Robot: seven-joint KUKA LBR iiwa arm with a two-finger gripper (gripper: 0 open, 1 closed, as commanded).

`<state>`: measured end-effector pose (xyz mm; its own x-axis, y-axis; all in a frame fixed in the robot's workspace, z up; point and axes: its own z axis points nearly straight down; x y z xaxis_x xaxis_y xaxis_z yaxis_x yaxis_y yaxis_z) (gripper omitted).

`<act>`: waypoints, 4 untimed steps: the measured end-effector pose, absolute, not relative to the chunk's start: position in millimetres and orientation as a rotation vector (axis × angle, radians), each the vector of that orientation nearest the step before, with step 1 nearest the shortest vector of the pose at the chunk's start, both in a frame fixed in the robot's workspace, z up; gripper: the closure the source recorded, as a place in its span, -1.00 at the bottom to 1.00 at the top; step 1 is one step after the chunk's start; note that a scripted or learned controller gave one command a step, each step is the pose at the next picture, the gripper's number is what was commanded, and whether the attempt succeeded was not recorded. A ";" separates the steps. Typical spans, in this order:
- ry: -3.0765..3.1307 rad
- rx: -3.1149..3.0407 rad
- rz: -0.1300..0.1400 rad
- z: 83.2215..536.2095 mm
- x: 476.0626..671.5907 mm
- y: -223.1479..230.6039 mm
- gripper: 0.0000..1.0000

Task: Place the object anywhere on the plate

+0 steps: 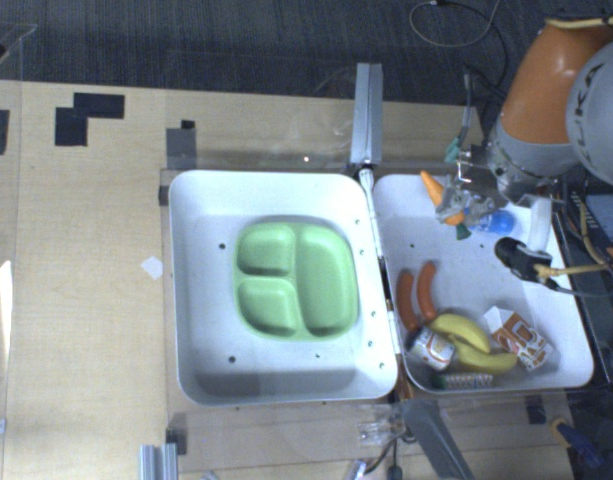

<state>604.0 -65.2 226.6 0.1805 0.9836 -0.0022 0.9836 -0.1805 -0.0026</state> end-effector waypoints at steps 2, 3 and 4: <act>-1.977 -2.438 0.007 207.0 571.1 16.4 -1.00; -1.909 -2.492 0.006 194.7 595.2 7.1 -1.00; -1.916 -2.483 0.012 201.3 595.8 8.2 1.00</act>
